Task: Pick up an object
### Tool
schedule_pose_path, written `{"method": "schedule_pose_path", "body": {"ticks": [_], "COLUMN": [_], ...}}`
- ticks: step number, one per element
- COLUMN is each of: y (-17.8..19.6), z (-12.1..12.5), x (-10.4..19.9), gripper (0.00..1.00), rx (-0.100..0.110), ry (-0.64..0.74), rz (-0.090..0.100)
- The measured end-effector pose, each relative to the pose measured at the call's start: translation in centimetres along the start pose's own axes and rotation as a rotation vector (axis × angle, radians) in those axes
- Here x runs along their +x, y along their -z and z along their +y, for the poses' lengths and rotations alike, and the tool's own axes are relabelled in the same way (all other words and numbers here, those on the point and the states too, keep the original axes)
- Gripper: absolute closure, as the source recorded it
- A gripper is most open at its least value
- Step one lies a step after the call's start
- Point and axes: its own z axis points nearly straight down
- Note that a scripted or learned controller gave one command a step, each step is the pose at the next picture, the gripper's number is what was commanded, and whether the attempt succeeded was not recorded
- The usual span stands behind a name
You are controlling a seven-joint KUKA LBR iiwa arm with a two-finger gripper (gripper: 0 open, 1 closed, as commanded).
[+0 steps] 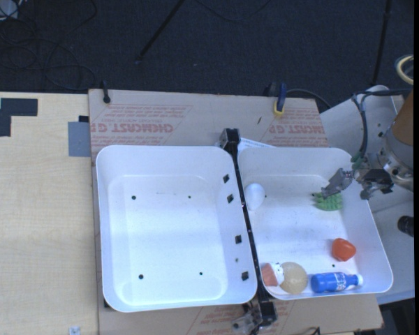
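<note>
My gripper (354, 184) hovers over the right rim of the right bin (377, 243). Its fingers are spread open, with nothing between them. One grey fingertip (336, 182) hangs just above a small green object (328, 202) that lies on the bin floor by the right wall. Also in this bin are a white egg-shaped object (254, 194) against the left wall, a red-orange object (343, 249) on the right, and, along the front wall, a blue bottle (335, 282), a pale yellow ball (292, 277) and a small orange piece (269, 273).
The left bin (112, 187) stands beside the right one, joined by a black divider with clips (237, 208). Both rest on a cardboard sheet (167, 121). Cables and the arm's body crowd the right edge.
</note>
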Motion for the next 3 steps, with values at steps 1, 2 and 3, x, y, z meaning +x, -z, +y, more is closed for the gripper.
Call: {"method": "schedule_pose_path", "body": {"ticks": [1,2,3], "y": [-10.5,-15.0,-14.6], "z": [-0.6,1.2,8.1], "x": [-2.9,-2.8,-2.7], "gripper": [0.0,0.0,0.0], "rx": [0.011,0.004,-0.004], "ry": [0.003,0.005,0.008], "rz": [0.005,0.004,0.002]}}
